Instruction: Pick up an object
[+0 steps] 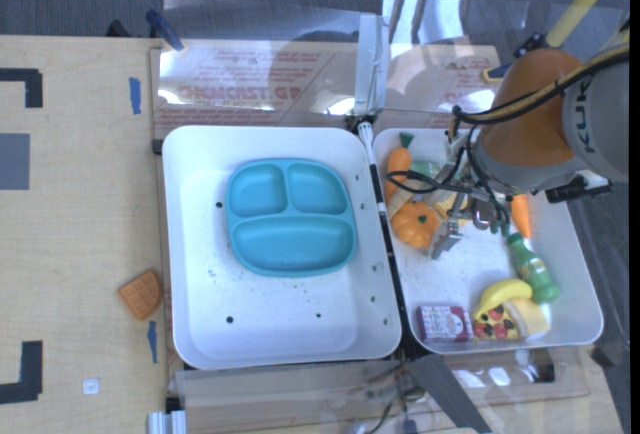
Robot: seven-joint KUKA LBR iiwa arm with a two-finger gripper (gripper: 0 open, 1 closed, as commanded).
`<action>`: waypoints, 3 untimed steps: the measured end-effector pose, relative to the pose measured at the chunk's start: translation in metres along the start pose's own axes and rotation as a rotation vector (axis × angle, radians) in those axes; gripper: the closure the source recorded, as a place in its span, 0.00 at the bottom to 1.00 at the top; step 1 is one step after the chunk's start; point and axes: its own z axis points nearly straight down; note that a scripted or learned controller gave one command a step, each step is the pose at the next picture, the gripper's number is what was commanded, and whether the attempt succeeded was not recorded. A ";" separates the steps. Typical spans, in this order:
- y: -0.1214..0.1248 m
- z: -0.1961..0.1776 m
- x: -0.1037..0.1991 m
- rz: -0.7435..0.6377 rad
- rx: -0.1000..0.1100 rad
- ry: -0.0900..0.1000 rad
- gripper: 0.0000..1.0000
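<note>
red packet [443, 323] flat, front of rt bin [575, 312]; gripper [447, 237] nr orange pumpkin [415, 222].

Two bins sit side by side on the counter [70, 222]. The left bin [190, 322] holds a divided plate [291, 217] near its middle. The right bin [575, 307] holds a pumpkin [413, 222] at its left wall, a bottle [530, 267] to the right, a banana [500, 296] and a small packet [444, 323] along its front edge. A waffle [141, 293] lies on the counter, left of the left bin
</note>
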 end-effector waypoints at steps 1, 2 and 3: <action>-0.040 0.001 -0.032 0.050 0.002 0.004 0.00; -0.112 0.001 -0.026 0.157 0.005 0.001 0.00; -0.110 -0.013 -0.030 0.154 0.004 -0.013 1.00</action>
